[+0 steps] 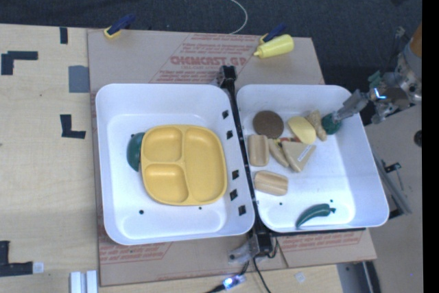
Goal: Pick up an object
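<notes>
Gripper [334, 121] low at right bin's [357, 206] far right, fingers' state not discernible, tip beside yellow piece [302, 129] in the toy-food cluster, presumably lining up a pick there.

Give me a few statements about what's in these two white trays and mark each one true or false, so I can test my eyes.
1. The yellow divided plate lies in the left bin. True.
2. The green pepper sits on the yellow plate. False: it lies in the right bin, near its front edge.
3. A round brown piece lies in the right bin, beside the wall shared by the two bins. True.
4. The tool hangs over the left bin. False: it is over the right bin's far right part, next to a pale yellow piece.
5. Something dark green peeks out from under the plate's left side. True.
</notes>
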Robot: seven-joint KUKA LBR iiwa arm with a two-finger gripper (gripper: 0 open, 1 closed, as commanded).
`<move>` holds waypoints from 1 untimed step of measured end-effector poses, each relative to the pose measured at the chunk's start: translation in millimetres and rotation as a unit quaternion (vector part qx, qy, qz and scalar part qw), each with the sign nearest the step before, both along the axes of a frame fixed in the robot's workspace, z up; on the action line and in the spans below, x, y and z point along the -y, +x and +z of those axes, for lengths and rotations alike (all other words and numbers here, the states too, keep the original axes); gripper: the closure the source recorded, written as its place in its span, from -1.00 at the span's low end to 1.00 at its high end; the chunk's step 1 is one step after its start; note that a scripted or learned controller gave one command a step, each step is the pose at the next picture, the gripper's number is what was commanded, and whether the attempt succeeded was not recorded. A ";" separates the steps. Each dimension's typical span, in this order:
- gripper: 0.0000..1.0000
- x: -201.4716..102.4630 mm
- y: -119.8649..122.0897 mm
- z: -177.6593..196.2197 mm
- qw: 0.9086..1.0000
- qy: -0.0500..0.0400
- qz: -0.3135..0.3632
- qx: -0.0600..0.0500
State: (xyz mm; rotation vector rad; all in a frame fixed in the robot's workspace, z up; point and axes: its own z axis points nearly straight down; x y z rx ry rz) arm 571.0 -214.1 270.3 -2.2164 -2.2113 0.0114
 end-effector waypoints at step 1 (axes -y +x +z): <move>-1.00 -0.6 2.2 6.9 1.000 -0.001 0.002 0.006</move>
